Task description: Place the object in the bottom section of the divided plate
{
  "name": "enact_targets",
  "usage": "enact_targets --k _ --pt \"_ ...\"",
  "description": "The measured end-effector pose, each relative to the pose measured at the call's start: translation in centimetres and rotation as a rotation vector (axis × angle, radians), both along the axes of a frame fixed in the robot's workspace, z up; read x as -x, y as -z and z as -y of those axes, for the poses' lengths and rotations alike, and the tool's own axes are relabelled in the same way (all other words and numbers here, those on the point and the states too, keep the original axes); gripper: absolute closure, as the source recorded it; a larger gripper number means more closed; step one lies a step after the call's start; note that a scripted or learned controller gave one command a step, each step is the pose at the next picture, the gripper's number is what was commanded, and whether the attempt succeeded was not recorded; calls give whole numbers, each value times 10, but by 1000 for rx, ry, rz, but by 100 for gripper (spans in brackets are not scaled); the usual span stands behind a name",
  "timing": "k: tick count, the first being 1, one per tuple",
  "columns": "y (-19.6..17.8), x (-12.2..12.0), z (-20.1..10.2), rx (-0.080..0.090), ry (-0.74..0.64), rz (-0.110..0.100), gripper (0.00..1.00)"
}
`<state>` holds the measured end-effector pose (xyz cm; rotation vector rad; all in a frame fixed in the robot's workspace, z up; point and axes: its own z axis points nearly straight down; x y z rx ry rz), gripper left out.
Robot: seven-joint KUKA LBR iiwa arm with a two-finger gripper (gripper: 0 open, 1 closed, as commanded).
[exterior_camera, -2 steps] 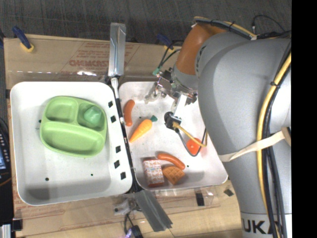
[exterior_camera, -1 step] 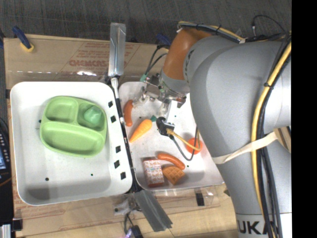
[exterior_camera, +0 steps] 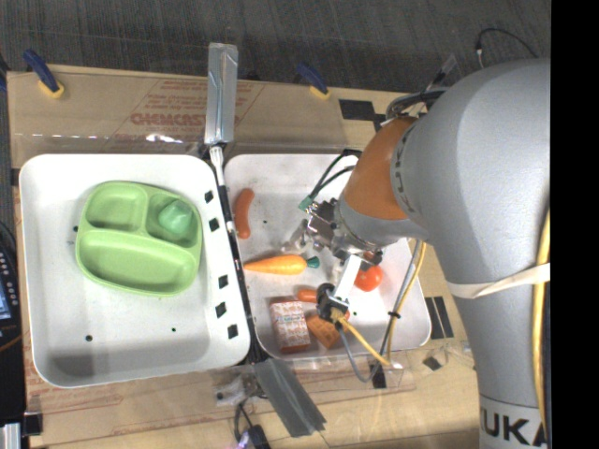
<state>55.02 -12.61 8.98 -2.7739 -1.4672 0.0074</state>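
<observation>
The tool (exterior_camera: 314,230) is poised over the middle of the right bin (exterior_camera: 281,171); whether it is wide or narrow cannot be told. A carrot (exterior_camera: 274,266) lies just beside it, and a sausage (exterior_camera: 243,211) near the bin's left wall. The plate (exterior_camera: 138,251) is set in the left bin (exterior_camera: 122,344), toward its far edge.

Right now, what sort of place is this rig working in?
Probably a robot lab test bench, not a kitchen: two shallow white plastic bins sit on brown cardboard sheeting held by blue clamps, and the food looks toy-like, such as the orange plastic carrot.
</observation>
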Motion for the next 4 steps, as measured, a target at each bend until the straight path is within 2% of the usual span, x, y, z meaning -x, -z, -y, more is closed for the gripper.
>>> enact_targets --k 1,2,3,4 --pt "0 4 17 3 297 4 0" --pt "-1 36 77 3 606 2 0" --pt "-1 36 77 2 605 2 0" --pt "0 -6 77 3 763 2 0"
